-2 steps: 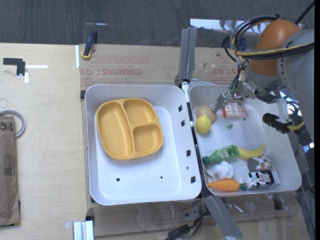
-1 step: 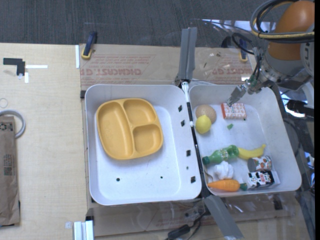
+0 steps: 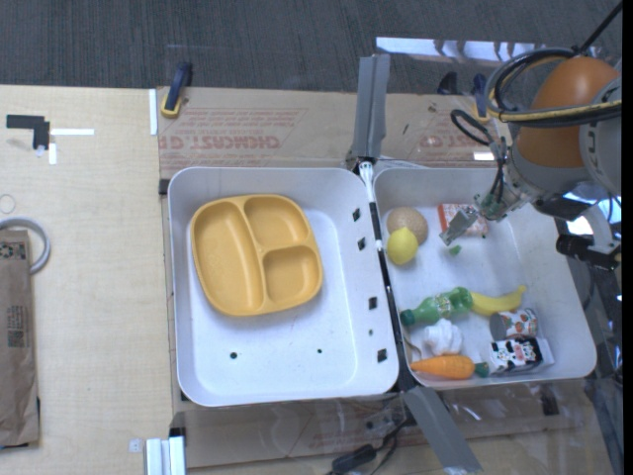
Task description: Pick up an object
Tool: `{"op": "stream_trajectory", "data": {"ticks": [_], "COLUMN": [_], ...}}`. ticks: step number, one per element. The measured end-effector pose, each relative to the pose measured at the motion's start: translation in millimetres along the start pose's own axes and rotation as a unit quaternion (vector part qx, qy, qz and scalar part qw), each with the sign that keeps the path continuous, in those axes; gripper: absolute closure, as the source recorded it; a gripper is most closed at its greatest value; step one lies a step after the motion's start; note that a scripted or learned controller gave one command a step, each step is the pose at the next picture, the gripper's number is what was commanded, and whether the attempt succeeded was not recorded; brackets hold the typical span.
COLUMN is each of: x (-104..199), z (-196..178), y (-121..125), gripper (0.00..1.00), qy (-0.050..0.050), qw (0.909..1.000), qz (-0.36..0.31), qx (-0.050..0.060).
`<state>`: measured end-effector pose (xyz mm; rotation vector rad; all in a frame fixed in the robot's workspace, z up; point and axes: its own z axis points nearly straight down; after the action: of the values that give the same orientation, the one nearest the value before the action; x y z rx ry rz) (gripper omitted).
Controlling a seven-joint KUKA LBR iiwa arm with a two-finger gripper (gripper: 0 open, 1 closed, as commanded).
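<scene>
We see the gripper (image 3: 463, 228) near the right bin's (image 3: 574, 295) far edge, jaw state unclear; pickup judged unfinished.

Mirrored "CHEMCAST" on cardboard sheet (image 3: 259, 127)

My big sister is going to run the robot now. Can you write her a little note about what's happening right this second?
Gripper: low over the upper part of the right bin, next to a small red-and-white packet. I can't see anything held.
Right bin: lemon, a round tan thing, green bottle, banana, carrot, two small cartons.
Left bin: yellow divided plate.
Done: nothing lifted yet.
Left: grab one object and raise it.
</scene>
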<state>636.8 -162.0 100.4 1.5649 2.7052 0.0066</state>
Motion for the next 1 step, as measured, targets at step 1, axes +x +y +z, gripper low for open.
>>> {"op": "stream_trajectory", "data": {"ticks": [1], "x": [25.4], "z": [-0.6], "y": [-9.9], "gripper": [0.0], "qy": [-0.001], "qw": [1.0], "qz": [-0.007], "qx": [0.0]}}
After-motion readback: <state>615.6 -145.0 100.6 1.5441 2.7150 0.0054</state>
